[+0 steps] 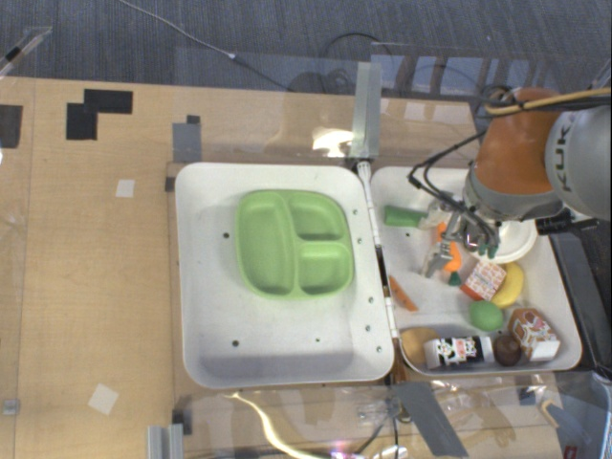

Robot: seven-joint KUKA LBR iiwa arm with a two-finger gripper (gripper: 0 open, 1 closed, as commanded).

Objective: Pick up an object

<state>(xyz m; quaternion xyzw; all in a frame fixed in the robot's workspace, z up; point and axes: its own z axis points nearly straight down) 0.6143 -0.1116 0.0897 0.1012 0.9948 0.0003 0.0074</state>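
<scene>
A dark blue-grey ribbed carpet (191, 12) fills the top of the frame. Below it lies a light tan wooden benchtop (86, 285), with black square markings (96, 111) at upper left and a glare spot (335, 143) at centre.

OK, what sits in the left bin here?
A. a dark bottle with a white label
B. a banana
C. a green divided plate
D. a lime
C: the green divided plate lies alone in the left bin, while the other items lie in the right bin.

arm (535, 161) cut off at right edge, white plate (516, 242) partly hidden beneath it
</scene>
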